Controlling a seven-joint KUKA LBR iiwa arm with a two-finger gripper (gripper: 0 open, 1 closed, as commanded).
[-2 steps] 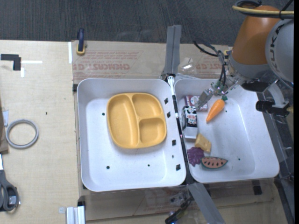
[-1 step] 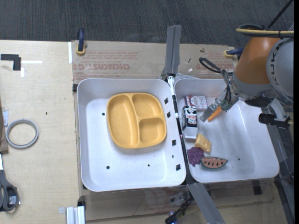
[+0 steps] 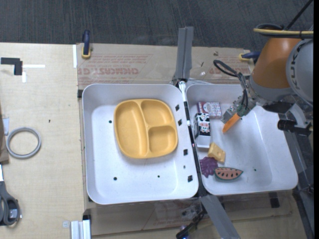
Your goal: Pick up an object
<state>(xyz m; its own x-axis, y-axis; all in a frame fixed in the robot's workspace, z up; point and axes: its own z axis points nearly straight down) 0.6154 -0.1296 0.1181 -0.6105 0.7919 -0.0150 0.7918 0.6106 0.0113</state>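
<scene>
Gripper: over the right bin, fingers clenched on an orange carrot-like piece that hangs tilted above the bin floor. Just left: small cartons by the dividing wall. Below these: yellow cheese wedge, purple grapes, watermelon slice. Left bin: yellow divided plate.

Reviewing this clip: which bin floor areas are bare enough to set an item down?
Left bin: bare floor below the yellow divided plate. Right bin: bare on its right half, beyond the watermelon slice. Crowded along its left wall: cartons, cheese wedge, purple grapes.
</scene>
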